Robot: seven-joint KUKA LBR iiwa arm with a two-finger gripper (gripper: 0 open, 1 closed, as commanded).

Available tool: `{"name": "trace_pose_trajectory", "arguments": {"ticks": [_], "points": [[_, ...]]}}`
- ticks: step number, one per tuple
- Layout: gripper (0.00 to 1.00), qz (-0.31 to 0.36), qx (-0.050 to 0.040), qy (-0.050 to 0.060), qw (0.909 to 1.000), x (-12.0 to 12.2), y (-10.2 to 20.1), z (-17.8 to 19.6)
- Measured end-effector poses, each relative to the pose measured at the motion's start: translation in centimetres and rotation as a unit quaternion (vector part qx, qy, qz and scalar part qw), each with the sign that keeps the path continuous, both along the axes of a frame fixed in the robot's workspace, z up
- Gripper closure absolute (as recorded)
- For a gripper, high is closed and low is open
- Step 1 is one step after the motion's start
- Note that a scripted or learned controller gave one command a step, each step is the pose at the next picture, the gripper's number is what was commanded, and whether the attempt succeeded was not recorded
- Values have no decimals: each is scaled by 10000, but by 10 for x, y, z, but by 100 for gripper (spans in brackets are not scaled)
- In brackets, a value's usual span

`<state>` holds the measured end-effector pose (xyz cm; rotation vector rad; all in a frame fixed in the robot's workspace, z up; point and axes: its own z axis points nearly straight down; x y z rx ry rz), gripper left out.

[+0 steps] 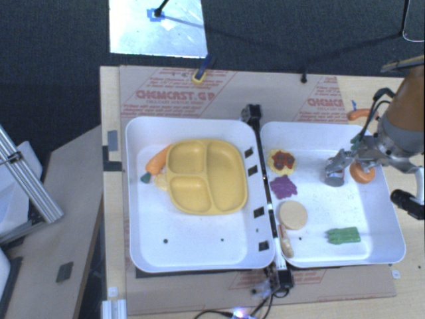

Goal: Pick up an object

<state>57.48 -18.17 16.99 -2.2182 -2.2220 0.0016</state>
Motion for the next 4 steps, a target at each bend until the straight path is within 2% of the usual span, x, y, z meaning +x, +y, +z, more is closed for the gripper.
{"name": "trace_pose_trajectory", "arguments": {"ticks": [1, 2, 3, 4], "points": [[0, -3, 1, 8, 10000, -6, -6, -59], [0, 3, -6, -42, 10000, -3, -5, -82], [100, 2, -50, -96, 9999, -1, -8, -69], [100, 13, -14, -49, 10000, -1, -5, -5]]}}
